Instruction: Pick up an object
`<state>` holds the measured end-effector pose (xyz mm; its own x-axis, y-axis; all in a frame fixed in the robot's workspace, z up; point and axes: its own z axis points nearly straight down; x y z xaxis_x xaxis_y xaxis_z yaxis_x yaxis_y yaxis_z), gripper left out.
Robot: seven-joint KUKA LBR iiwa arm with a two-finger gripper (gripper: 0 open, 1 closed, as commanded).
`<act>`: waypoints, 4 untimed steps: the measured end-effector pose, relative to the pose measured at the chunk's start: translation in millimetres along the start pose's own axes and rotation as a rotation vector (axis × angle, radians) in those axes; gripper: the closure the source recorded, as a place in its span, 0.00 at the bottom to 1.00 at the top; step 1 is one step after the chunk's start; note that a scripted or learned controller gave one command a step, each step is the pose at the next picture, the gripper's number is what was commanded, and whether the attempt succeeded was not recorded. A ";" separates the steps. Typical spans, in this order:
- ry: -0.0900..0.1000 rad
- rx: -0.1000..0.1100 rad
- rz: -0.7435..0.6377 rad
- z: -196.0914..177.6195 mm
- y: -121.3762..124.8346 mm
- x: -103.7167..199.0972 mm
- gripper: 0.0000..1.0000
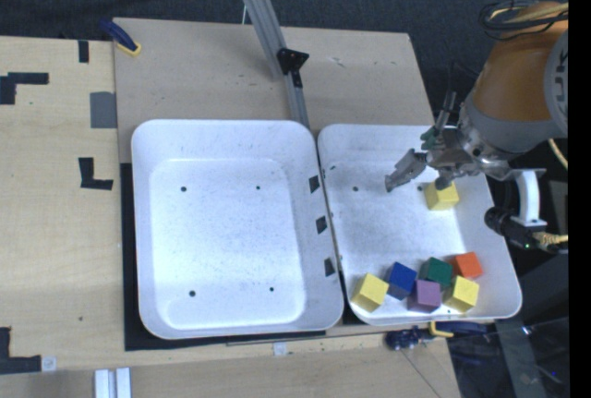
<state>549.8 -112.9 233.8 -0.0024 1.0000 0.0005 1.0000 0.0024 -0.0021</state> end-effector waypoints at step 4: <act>-0.001 0.002 0.001 144.2 -16.0 12.2 0.00</act>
<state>533.5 -100.7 89.7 -0.0012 1.0000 -0.0008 1.0000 0.0012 -0.0041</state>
